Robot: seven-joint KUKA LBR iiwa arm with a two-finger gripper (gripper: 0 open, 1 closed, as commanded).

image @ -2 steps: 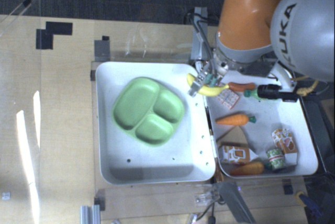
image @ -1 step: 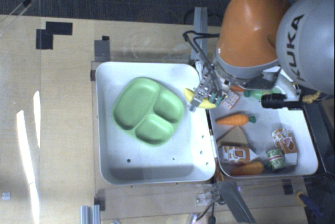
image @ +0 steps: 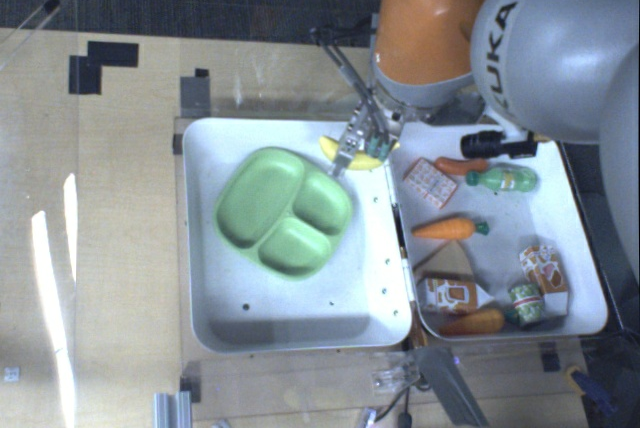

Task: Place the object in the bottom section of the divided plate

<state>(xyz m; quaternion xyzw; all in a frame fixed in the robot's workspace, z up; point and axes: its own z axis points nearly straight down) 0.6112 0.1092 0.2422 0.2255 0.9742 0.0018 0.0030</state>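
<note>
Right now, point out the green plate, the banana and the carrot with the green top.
green plate (image: 262, 191): camera view, on the floor of its large section.
banana (image: 364, 161): camera view, on its yellow body beside the tool.
carrot (image: 445, 229): camera view, on the middle of its orange body.

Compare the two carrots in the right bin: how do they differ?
The upper carrot lies mid-bin in the open, green top showing at its right end; the lower carrot sits at the near wall, wedged among a carton and a can, no top visible. Both are orange and lie roughly crosswise.
</note>
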